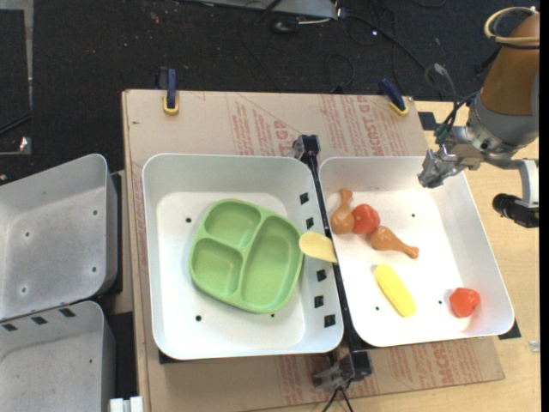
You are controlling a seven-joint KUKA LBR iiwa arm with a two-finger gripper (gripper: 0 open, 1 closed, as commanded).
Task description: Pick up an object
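My gripper (431, 172) hangs over the far right corner of the right bin (485, 230), apart from every object. In that bin lie a tan drumstick (341, 213) touching a red tomato (365, 218), a second orange-brown drumstick (394, 242), a yellow corn cob (395, 289) and a small red piece (464, 301) near the front right corner. A pale yellow piece (317, 246) rests on the divide between the bins. Nothing shows between the fingers.
The left bin (167, 230) holds a green divided plate (245, 254). Blue clamps (171, 90) pin the cardboard board at the back. Spare white bins (51, 230) lie off the bench to the left.
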